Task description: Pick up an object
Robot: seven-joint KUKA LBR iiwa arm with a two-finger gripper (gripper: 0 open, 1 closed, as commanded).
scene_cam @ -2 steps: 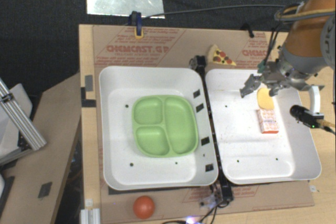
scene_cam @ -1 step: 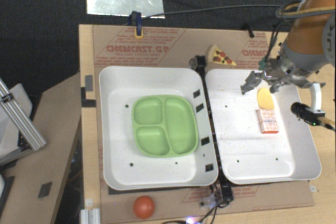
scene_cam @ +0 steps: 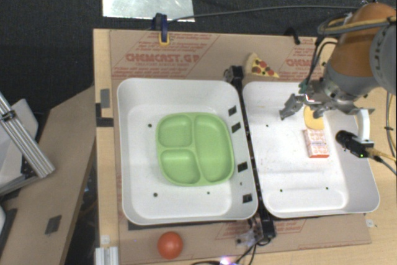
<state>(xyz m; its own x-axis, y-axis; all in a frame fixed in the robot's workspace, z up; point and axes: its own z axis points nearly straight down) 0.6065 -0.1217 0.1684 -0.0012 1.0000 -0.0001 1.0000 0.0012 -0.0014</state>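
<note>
I see the gripper (scene_cam: 302,105) low over the right bin (scene_cam: 273,195), near its far edge, with its fingers (scene_cam: 289,107) spread and nothing between them. A yellow block (scene_cam: 314,119) sits just beside the gripper, on the side nearer the arm; the wrist covers its top, so I can't make out its full shape. A small red-and-white box (scene_cam: 317,143) lies just past the block toward me, flat on the bin floor, its print too small to read. A pizza-slice toy (scene_cam: 262,66) lies beyond the gripper on the cardboard (scene_cam: 186,56), outside the bin. Well off to the gripper's far side, the left bin (scene_cam: 139,102) holds a green tray (scene_cam: 194,148). An orange ball (scene_cam: 170,244) rests on the bench edge nearest me.
</note>
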